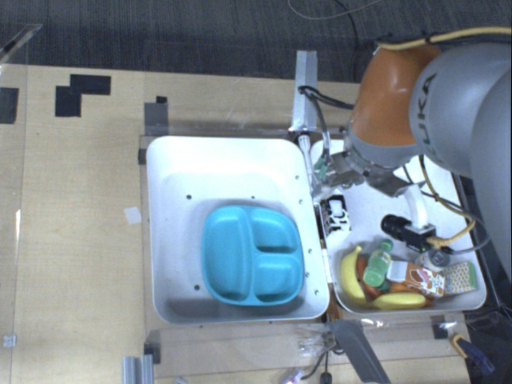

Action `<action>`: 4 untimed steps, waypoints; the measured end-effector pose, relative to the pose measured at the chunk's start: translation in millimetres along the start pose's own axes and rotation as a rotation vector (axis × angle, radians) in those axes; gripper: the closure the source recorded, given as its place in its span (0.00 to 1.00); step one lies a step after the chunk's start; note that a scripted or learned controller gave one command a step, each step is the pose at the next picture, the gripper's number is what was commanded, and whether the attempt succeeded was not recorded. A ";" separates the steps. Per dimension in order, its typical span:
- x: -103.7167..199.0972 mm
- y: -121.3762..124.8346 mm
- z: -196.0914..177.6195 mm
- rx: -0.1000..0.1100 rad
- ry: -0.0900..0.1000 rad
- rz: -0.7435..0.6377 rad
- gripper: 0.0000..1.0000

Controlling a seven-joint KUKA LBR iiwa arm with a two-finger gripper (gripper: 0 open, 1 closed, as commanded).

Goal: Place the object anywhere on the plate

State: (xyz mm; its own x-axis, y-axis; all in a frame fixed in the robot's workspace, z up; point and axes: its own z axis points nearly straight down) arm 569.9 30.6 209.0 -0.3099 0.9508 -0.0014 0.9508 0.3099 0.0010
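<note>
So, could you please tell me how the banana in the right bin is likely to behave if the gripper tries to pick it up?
The banana looks curved and smooth, so it may rock or slip between fingers. It lies wedged against neighbouring items, which would probably shift too. If it is real fruit, it would likely bruise.

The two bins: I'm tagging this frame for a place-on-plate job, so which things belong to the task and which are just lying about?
Part of the job:
- blue plate, in the left bin
- gripper, over the right bin
- the right bin's items as candidates: banana, green bottle

Just lying about:
- black tape patches on the bench
- cable on the floor
</note>
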 end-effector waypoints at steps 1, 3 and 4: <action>49.4 16.8 16.9 0.001 0.002 -0.345 1.00; 75.5 -21.1 -39.5 -0.001 0.000 -0.082 0.00; 102.1 -19.3 -1.6 0.003 0.001 -0.158 0.00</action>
State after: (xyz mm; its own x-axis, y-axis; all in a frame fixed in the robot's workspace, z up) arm 519.9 121.7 210.5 -0.4557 0.8901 -0.0004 0.8901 0.4557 -0.0017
